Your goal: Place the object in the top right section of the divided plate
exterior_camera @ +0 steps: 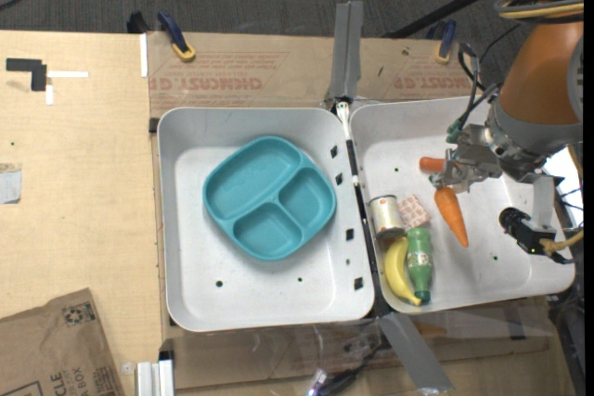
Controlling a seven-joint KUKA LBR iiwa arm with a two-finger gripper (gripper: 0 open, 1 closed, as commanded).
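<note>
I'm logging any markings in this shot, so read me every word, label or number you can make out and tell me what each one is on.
Red print on the cardboard sheet behind the bins: upside down and too blurred to read for certain.
Black print on the cardboard box, bottom left: partial letters, "CLE" and "BOX", beside a recycling sign.
Label on the can: unreadable.
Label on the green bottle: unreadable.

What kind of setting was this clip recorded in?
Most likely a robotics lab bench: two white bins on a clamped cardboard sheet, toy food such as a carrot and banana, and a teal divided plate.
</note>
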